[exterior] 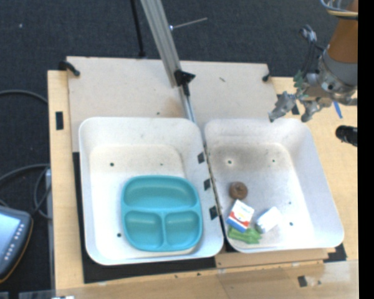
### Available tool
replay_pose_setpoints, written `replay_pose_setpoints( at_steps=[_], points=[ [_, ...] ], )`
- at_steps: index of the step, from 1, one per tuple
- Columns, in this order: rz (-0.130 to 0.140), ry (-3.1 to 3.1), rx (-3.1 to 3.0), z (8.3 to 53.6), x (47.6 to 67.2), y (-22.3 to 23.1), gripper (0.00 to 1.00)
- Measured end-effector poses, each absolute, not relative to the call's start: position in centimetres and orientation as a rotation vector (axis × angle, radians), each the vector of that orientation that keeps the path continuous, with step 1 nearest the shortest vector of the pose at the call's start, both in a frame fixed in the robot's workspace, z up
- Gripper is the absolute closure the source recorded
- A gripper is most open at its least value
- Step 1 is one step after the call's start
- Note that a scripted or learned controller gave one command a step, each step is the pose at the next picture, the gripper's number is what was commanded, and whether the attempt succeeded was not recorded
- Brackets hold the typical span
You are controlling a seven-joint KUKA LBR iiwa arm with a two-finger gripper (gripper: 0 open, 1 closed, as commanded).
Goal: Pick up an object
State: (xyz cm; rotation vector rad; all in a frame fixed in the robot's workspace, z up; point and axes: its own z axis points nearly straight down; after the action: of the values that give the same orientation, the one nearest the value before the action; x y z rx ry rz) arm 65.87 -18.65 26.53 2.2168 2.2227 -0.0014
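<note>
In the right bin (302, 148) lie a small brown round object (238, 190), a white carton with red and blue print (240, 216), a white block (269, 218) and a green piece (245, 235), all near the front edge. My gripper (294, 109) hangs above the bin's far right corner, well away from these objects. Its fingers are spread apart with nothing between them.
A teal divided plate (162, 212) rests in the left bin (100, 161). A slanted aluminium rail (164, 36) rises behind the bins, ending at a black clamp (184, 78). A handheld pendant (5, 238) lies off the bench at the lower left.
</note>
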Motion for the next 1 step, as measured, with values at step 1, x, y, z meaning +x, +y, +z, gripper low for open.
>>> replay_pose_setpoints(
  at_steps=[1],
  points=[
    [-0.003,2.226,2.207,27.72,65.92,-18.76,1.00]
  ],
)
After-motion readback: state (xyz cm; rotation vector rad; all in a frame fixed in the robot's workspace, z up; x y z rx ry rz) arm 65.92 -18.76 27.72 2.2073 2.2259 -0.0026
